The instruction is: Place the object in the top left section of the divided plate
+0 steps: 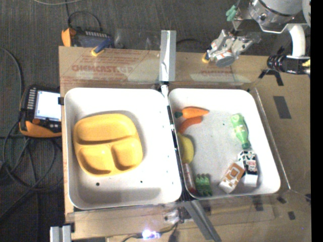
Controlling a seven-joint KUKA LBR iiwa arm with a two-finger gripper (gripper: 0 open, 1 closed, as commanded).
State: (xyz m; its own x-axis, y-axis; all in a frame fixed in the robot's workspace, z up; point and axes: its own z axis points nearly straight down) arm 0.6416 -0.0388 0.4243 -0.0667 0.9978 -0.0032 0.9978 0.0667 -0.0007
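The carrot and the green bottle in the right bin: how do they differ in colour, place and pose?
The carrot is orange with a green end; the green bottle is translucent green. The carrot lies near the bin's top left corner, the bottle near its right wall. The carrot lies roughly across the bin, the bottle roughly along it, top to bottom. Both lie flat in the right bin.

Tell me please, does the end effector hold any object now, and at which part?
Nothing appears held. The end effector hangs above the cardboard behind the right bin, with no object seen in it. The carrot and green bottle lie in that bin.
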